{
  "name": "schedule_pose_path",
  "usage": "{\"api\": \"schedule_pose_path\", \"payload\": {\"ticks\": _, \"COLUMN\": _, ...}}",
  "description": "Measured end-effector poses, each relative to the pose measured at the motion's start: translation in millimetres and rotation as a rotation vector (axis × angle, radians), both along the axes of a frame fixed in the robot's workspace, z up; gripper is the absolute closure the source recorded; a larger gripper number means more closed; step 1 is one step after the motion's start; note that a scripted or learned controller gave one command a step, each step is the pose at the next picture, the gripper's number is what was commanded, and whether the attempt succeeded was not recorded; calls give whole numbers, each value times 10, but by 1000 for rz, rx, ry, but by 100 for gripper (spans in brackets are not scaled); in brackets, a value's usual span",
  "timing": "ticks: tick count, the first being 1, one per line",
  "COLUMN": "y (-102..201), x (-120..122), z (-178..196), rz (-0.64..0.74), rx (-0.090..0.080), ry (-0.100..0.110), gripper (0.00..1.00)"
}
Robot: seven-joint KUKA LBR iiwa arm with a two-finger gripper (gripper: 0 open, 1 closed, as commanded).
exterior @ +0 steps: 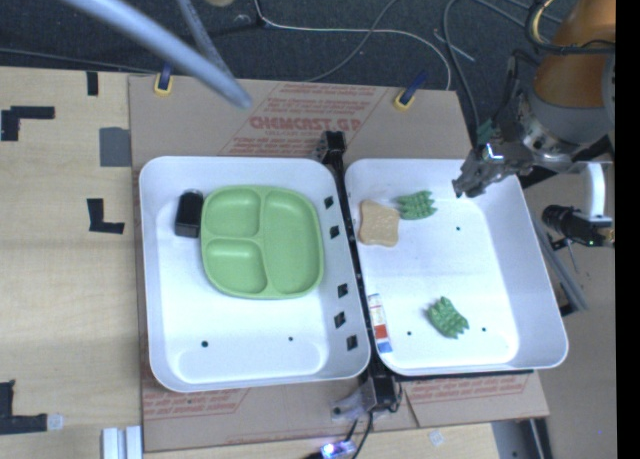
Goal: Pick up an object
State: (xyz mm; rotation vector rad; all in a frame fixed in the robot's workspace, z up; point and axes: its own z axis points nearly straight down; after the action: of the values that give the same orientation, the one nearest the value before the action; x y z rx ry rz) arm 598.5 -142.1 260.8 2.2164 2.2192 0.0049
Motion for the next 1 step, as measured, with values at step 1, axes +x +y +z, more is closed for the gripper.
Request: {"api": "schedule_pose_path", "payload": {"ticks": 1, "y": 583, "x": 83, "z": -155, "rz": 5, "rx": 3, "ry": 7, "gripper": 100}}
